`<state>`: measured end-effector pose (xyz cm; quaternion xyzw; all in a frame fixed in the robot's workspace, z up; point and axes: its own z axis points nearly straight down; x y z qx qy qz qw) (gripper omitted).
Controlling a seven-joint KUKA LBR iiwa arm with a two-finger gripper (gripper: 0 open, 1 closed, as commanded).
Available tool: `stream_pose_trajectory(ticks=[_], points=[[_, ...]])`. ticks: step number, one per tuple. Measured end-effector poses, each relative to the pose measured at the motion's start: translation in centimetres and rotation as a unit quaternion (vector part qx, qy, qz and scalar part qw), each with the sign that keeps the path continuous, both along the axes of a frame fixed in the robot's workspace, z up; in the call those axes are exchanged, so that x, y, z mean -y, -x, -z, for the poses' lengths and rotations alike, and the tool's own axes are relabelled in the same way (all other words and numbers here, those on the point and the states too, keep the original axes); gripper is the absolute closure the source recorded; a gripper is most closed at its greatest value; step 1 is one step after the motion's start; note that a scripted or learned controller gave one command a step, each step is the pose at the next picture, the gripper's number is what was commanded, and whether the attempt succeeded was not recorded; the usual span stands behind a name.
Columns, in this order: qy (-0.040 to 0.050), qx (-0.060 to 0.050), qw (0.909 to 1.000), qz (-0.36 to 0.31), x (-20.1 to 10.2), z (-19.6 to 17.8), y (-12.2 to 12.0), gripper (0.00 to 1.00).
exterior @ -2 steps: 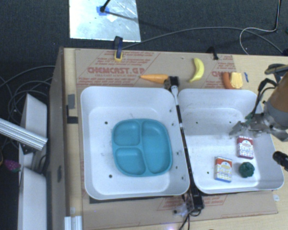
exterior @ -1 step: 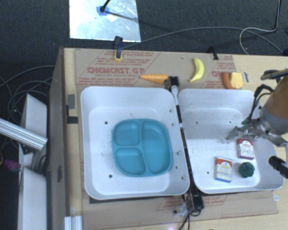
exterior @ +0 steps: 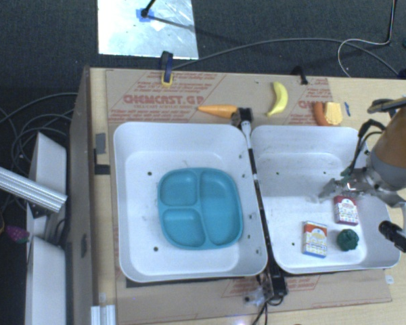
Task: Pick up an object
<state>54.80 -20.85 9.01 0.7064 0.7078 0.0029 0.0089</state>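
Three small objects lie in the right bin (exterior: 291, 154): a red and white packet (exterior: 346, 210), an orange and white box (exterior: 315, 240) and a dark green lump (exterior: 348, 240). My gripper (exterior: 338, 187) hangs low over that bin's right side, just above and to the left of the red and white packet. I see nothing held in it. The grey arm with its orange band (exterior: 399, 151) comes in from the right edge.
The left bin (exterior: 139, 181) holds a blue divided plate (exterior: 200, 207). Behind the bins, on the cardboard, lie a carrot (exterior: 216, 111), a banana (exterior: 279, 98) and an orange and yellow item (exterior: 328, 113). A black clip (exterior: 244, 118) sits where the bins meet.
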Motion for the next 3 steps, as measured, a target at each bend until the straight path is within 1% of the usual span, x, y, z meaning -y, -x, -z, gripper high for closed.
stream_pose_trajectory(ticks=[1,2,3], points=[[0.0016,0.002,1.0,0.0,0.2,-1.2,-0.1,1.0],[-0.0035,-0.006,1.0,-0.001,-0.2,-4.9,-2.1,1.0],[-0.0034,-0.006,1.0,-0.001,-0.2,-7.8,-6.9,1.0]])
